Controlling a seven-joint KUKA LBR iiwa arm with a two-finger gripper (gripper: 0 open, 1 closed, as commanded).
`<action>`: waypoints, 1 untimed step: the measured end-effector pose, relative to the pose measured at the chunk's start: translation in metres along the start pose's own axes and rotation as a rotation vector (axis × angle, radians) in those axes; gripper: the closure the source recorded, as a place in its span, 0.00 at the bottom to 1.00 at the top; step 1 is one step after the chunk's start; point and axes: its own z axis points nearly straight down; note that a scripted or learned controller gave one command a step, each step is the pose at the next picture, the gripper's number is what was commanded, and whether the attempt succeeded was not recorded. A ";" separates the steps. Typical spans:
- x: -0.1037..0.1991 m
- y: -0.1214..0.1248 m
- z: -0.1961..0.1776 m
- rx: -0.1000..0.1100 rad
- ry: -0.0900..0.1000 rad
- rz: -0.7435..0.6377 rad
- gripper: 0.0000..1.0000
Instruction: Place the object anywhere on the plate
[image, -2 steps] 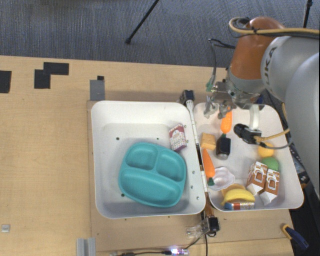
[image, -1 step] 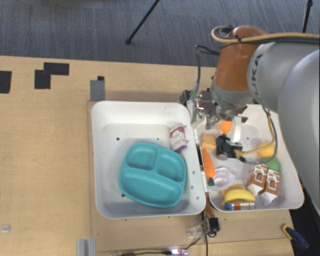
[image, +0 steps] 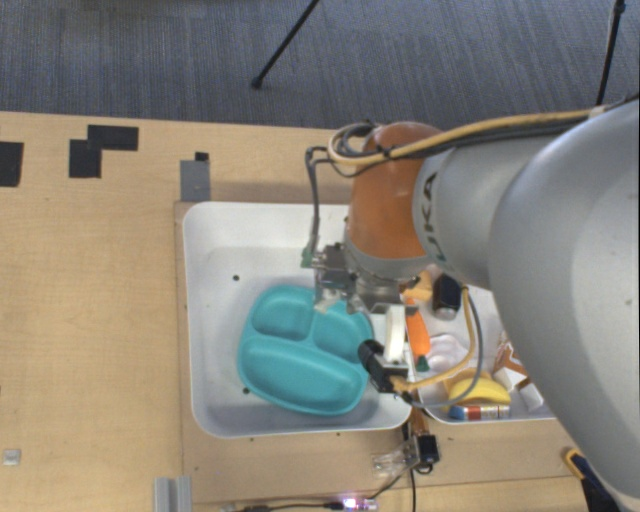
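A teal divided plate (image: 295, 355) lies in the left white bin (image: 205, 300), tilted toward the bin's front. My gripper (image: 331, 297) hangs over the plate's upper right compartment, just below the wrist's orange band. The wrist hides most of it, and I see nothing between its tips. An orange carrot-like object (image: 420, 338) lies just right of the plate, near the edge between the two bins.
The right bin (image: 500, 415) holds a yellow banana (image: 478, 388), a small blue-and-red item (image: 478, 411) and other pieces half hidden by the arm. The big grey arm covers most of the right side. Wooden bench lies to the left.
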 end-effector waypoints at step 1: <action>-0.001 0.000 0.000 -0.001 -0.001 0.002 0.00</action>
